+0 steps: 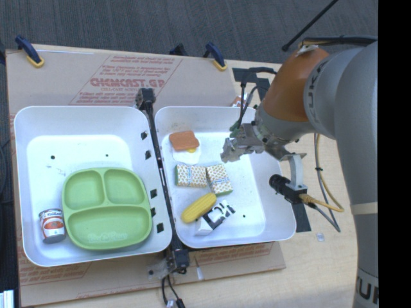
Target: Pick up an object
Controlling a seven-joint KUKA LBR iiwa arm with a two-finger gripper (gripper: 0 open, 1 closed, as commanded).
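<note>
You had the gripper (232, 147) poised over the right bin (277, 218), toward that bin's 1 o'clock region, with the arm (334, 88) coming in from 3 o'clock. From this overhead slant I could not tell whether the gripper was spread or pressed together; nothing was visible between its tips, so I logged no grasp.

Likely reason for that pose: the pickable items were clustered in the right bin's middle and 9 o'clock side, so the gripper sat just at 3 o'clock of them, within short reach. My judgement only.

Candidates in the right bin:
- Orange block (184, 140), flat, rounded corners, resting on a white patch at the bin's 11 o'clock.
- Two patterned packets (203, 177), yellow-green print, touching side by side near the bin's centre, just at 7 o'clock of the gripper.
- Yellow corn cob (199, 207), lying aslant at 6 o'clock of the packets.
- Black-and-white piece (216, 216), just beside the cob's lower end; shape unclear.

The packets were nearest the gripper, so I took them as the probable target.

The left bin (32, 124) held a green divided plate (106, 208) and a small can (52, 226) at the plate's 9 o'clock, well apart from the gripper. Both bins sat side by side on cardboard (122, 82) clamped to the bench (321, 255).
</note>
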